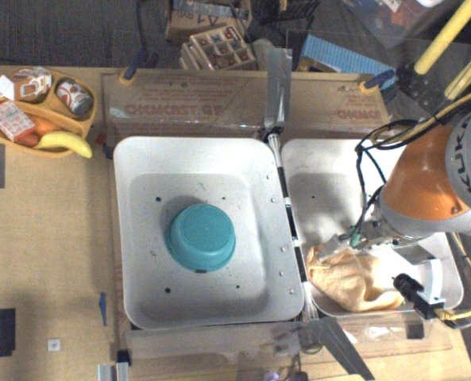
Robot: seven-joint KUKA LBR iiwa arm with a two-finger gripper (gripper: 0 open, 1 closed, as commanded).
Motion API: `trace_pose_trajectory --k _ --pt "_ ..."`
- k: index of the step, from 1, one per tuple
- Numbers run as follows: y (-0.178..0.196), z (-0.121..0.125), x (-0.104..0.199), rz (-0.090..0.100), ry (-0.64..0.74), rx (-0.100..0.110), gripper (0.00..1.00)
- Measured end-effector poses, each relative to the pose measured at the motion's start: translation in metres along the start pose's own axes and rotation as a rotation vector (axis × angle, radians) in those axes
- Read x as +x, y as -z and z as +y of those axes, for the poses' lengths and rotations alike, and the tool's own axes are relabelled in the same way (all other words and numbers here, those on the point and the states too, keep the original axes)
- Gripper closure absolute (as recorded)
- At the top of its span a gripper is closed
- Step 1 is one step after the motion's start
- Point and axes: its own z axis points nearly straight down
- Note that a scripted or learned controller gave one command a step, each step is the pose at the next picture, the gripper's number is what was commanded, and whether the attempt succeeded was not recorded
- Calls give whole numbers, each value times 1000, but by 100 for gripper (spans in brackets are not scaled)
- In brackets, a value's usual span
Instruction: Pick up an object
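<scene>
Lying under end effector (354, 239): tan cloth (354, 282).

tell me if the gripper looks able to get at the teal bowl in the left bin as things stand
Probably yes. The teal bowl sits upside down alone in the left bin, nothing over it. The gripper is over the yellow cloth in the right bin.

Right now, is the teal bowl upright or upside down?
Upside down: the teal bowl in the left bin shows its flat base on top, with no hollow visible.
</scene>
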Motion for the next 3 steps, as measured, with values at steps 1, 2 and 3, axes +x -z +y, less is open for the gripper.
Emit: trace_pose_trajectory --k 1,2,3 --pt "-1 91 -41 -1 -4 0 0" --pt "92 119 -16 5 -16 14 0" --pt "2 99 -24 4 0 12 0"
